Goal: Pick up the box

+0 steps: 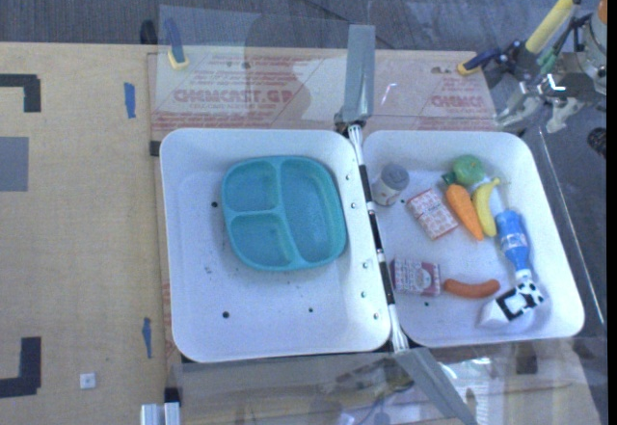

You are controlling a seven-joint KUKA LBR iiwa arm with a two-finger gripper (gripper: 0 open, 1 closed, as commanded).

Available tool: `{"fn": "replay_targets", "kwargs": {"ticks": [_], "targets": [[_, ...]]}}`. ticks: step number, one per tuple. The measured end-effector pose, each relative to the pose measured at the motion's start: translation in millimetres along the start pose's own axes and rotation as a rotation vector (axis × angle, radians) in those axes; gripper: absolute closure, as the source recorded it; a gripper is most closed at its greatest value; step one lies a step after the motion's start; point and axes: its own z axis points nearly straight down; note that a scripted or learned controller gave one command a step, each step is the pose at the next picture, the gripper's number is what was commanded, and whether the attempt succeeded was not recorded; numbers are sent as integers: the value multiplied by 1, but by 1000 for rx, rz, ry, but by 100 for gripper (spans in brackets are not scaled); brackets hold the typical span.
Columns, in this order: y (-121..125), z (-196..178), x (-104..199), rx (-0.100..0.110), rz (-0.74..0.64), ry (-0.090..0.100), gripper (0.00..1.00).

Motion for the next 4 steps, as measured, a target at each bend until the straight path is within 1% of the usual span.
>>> {"fn": "replay_targets", "kwargs": {"ticks": [1, 2, 3, 4], "targets": [[-9, 173, 34, -2, -55, 0, 0], [-58, 186, 100, -13, -54, 0, 0], [-122, 186, 105, -18, 269, 3, 0], [-130, 94, 141, 3, 409, 0, 0]]}}
